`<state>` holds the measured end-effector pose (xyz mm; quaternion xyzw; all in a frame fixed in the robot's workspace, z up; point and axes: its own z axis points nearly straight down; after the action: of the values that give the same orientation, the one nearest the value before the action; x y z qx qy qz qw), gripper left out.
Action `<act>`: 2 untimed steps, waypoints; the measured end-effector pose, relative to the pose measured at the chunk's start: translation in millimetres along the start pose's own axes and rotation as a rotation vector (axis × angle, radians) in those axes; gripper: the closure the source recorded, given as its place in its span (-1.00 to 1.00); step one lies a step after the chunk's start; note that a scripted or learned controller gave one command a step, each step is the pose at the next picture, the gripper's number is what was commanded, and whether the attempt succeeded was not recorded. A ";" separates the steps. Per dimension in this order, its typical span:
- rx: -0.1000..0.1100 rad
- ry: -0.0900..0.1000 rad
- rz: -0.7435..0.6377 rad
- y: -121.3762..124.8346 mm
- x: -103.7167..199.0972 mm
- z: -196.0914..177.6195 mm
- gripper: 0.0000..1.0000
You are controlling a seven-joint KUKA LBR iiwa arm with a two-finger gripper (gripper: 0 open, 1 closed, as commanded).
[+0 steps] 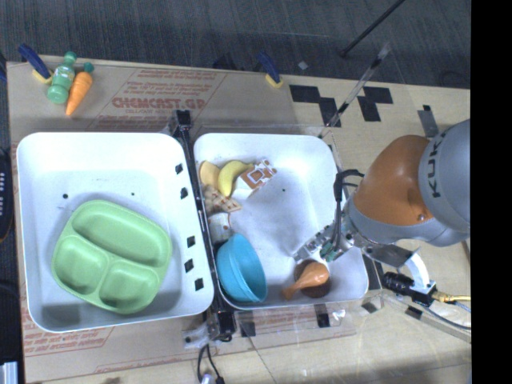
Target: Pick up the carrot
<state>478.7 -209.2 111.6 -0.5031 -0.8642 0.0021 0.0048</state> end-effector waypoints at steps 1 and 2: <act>0.000 0.000 0.001 0.0 0.1 0.2 -1.00; -0.005 -0.003 -0.163 7.2 16.2 19.3 -1.00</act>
<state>476.8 -191.5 92.4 -0.4311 -0.9023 0.0003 0.0027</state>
